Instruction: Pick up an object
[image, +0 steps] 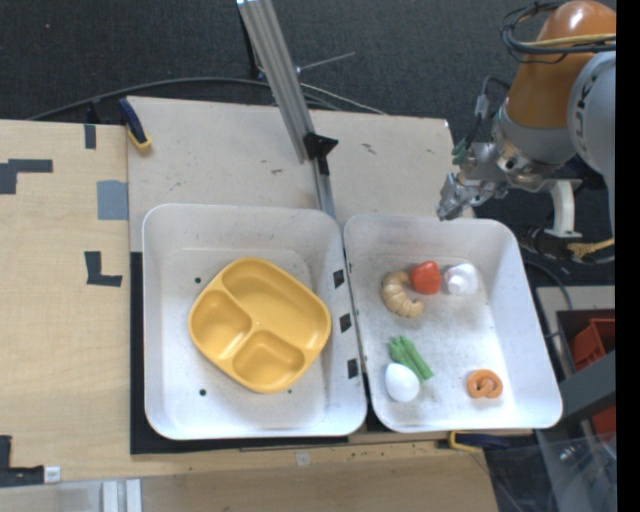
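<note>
The right bin (520, 300) holds a tan croissant (402, 294), a red piece (426, 277) touching it, and a pale round object (461, 280) beside that. Nearer the front lie a green vegetable (409, 357), a white egg (402, 382) and an orange ring-shaped piece (485, 384). My gripper (452, 203) hangs over the bin's far rim, above and behind the pale object, with nothing visible between its fingers.
The left bin (160, 300) carries a yellow divided plate (260, 322). A slanted metal rail (290, 100) runs down to the seam between the bins. Cables lie on the dark floor behind the bench, and a red crate (590, 340) sits at the right.
</note>
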